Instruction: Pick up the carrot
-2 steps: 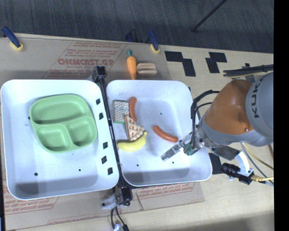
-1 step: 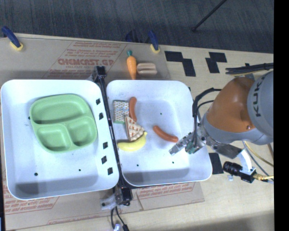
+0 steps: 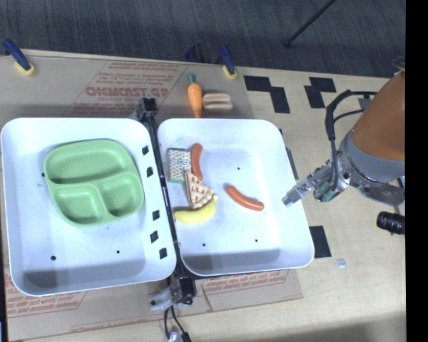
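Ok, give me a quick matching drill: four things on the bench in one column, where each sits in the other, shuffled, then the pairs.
Things:
1. carrot
2. green tray
3. banana
4. gripper

Places:
A. in the left bin
B. over the right bin's right rim
C. on the cardboard behind the bins
D. in the right bin, near its front left

Pairs: 1-C, 2-A, 3-D, 4-B
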### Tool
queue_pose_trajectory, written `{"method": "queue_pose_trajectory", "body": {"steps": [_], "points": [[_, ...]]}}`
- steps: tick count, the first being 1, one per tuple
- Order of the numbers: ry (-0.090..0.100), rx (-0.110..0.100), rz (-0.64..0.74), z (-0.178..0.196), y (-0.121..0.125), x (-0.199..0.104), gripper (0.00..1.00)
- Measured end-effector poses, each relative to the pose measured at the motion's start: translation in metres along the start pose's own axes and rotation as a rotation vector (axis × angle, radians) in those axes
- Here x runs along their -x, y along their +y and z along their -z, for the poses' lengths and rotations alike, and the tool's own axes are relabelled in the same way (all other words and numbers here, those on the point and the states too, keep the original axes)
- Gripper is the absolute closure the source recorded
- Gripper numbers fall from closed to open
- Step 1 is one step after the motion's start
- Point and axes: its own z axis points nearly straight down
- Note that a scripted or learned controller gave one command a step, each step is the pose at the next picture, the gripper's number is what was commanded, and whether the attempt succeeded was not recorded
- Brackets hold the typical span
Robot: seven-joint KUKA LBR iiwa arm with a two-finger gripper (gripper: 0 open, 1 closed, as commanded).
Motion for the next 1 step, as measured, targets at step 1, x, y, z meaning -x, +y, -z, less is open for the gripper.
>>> {"method": "queue_pose_trajectory", "body": {"steps": [1], "points": [[0.005, -0.004, -0.669, -0.0490, 0.0151, -0.0265, 1.00]]}}
